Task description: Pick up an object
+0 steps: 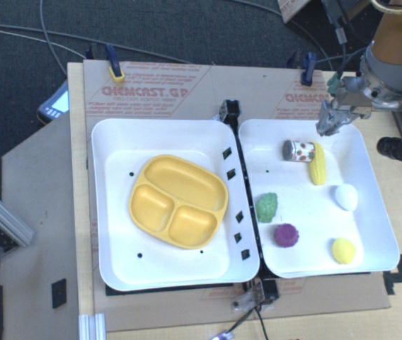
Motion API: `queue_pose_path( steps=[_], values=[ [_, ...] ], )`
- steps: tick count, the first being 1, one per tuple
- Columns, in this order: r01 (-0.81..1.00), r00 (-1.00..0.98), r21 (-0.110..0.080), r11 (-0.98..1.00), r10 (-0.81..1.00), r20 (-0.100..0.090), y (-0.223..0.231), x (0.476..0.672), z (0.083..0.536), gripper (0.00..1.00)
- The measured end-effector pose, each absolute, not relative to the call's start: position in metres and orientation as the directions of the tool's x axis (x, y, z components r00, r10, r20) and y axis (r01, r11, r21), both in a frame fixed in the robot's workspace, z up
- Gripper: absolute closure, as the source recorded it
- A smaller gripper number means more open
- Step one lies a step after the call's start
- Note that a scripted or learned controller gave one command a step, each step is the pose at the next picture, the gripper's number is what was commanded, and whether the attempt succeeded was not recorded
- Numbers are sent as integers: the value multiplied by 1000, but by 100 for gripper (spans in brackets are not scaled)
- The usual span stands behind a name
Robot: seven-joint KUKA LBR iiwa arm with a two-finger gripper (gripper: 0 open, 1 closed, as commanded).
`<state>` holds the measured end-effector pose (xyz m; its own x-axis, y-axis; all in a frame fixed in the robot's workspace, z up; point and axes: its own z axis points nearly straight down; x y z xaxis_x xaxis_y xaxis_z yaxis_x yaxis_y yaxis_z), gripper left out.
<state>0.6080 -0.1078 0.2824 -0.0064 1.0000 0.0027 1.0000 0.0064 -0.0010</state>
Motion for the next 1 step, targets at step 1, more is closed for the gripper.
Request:
queue_pose_path(
  steps=[1],
  values=[
    [1000,-6,-2,6,1000,3,-58,608,282,100]
  ],
)
